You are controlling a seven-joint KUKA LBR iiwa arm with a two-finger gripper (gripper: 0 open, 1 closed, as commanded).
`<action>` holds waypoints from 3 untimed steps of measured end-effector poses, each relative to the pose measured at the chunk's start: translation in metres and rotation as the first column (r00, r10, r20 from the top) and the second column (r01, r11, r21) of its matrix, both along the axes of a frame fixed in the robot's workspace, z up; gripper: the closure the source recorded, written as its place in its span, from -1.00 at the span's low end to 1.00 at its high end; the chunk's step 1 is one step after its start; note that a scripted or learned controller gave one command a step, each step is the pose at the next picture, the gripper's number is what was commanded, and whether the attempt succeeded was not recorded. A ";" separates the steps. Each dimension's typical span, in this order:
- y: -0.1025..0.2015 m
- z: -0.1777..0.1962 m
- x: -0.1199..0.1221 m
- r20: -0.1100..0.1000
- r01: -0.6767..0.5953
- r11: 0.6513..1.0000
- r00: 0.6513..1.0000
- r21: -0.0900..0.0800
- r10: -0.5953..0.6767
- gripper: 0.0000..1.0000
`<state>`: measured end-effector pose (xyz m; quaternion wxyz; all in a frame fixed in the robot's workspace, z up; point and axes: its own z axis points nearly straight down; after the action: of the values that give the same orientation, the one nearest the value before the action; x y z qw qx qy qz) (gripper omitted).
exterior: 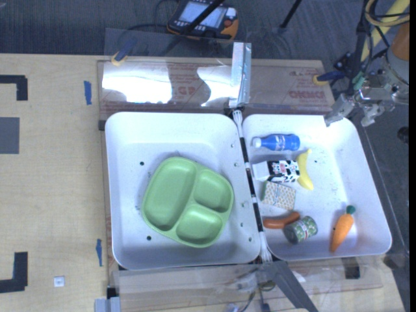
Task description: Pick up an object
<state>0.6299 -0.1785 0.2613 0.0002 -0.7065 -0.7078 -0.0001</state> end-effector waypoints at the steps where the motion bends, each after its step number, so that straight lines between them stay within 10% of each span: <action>1: -0.003 -0.125 -0.021 0.002 -0.051 0.999 0.999 -0.001 0.051 -1.00; 2: 0.025 -0.105 -0.006 0.001 0.451 0.893 0.893 -0.001 -0.451 -1.00; 3: 0.025 -0.105 -0.006 0.001 0.451 0.893 0.893 -0.001 -0.451 -1.00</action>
<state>0.6236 -0.1537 0.1559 -0.0004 -0.8512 -0.5248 0.0000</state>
